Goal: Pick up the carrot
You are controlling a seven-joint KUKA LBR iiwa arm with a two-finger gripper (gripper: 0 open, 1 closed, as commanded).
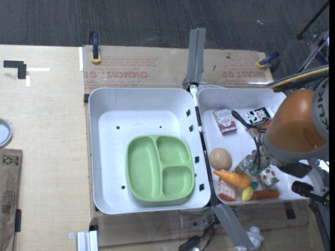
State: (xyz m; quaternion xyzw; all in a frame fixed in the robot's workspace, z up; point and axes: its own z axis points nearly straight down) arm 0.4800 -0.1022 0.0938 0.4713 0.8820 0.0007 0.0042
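- The left bin (104, 140) holds a green plate (159, 167) with three sections; the plate lies toward the 5 o'clock corner of this bin.
- The right bin (209, 101) touches the left bin along its side and holds several small things.
- The arm (296, 122) comes in from 3 o'clock and covers the right part of the right bin; its orange band is the widest part on view.
- The gripper (253, 163) points down near the middle of the right bin; I cannot tell its state, because the arm hides it partly.
- The carrot (233, 178) lies on the floor of the right bin toward 6 o'clock, at 7 o'clock from the gripper and just beside it.
- A brown ball (220, 158), perhaps an egg, lies at 11 o'clock from the carrot, touching it or nearly.
- A red packet (224, 121) lies toward 12 o'clock in the right bin.
- A small lemon (247, 194) lies at 5 o'clock from the carrot.
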